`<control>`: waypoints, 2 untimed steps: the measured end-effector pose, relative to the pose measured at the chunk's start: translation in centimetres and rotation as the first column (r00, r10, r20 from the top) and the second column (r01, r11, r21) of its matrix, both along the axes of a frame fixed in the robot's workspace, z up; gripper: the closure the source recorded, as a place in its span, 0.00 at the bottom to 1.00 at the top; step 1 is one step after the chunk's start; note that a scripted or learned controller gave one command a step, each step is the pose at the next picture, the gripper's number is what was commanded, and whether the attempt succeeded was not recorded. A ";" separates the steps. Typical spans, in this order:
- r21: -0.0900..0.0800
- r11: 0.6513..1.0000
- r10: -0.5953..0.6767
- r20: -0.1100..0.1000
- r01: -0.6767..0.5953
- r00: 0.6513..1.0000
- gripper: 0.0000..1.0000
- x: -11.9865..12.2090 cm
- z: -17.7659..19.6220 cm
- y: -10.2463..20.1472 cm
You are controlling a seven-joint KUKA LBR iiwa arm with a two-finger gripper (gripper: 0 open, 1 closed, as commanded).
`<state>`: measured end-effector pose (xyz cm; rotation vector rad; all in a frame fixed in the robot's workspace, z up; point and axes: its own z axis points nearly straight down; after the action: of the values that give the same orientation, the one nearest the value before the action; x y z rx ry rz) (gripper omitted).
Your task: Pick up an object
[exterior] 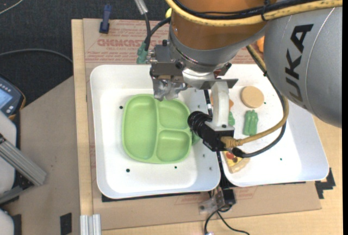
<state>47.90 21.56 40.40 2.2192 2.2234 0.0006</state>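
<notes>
green divided plate (155, 129) lies in the left bin (103, 119), long axis running toward the camera. my gripper (169, 88) hangs right at its far rim; can't tell how it's set.

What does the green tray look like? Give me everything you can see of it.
The green tray is a pale lime divided plate, plastic by its look, with rounded corners and raised ridges that split it into three compartments: a long one on its left and two smaller ones on its right. It lies flat and right side up on the floor of the left bin, turned a little askew. All three compartments look bare. The gripper hangs over its upper edge, and the black fitting on the arm covers its right rim; contact cannot be told.
</notes>
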 end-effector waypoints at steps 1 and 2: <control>0.000 1.000 0.001 0.001 -0.001 1.000 1.00 0.0 1.0 0.1; 0.001 1.000 0.002 0.003 -0.002 1.000 1.00 0.1 2.0 0.1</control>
<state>47.96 21.69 42.45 2.2160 2.2242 0.0054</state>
